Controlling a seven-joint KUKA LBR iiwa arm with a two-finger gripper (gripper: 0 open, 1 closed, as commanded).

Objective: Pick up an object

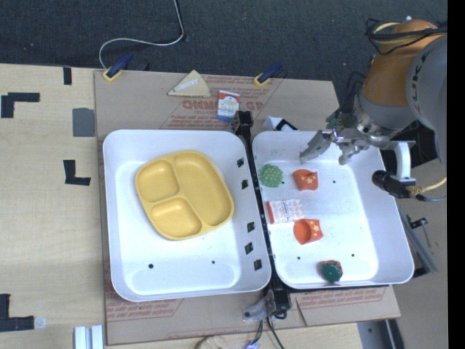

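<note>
The jaws [330, 149] stand spread with nothing between them, over the far edge of the right white bin [385, 246]. Just below them, apart, lies a small orange-red block [306, 179]; a green round piece [271, 174] sits beside the bin's left wall. A yellow divided plastic tray [184, 193] fills the left white bin [123, 224].

Setting: I read this as a robotics lab | cardboard sheet [305, 93] clamped to a wooden bench [43, 217] by blue clips [270, 72], upper centre | black tape marks [73, 173] at frame left | loose white cable [163, 27] over dark carpet, top
</note>
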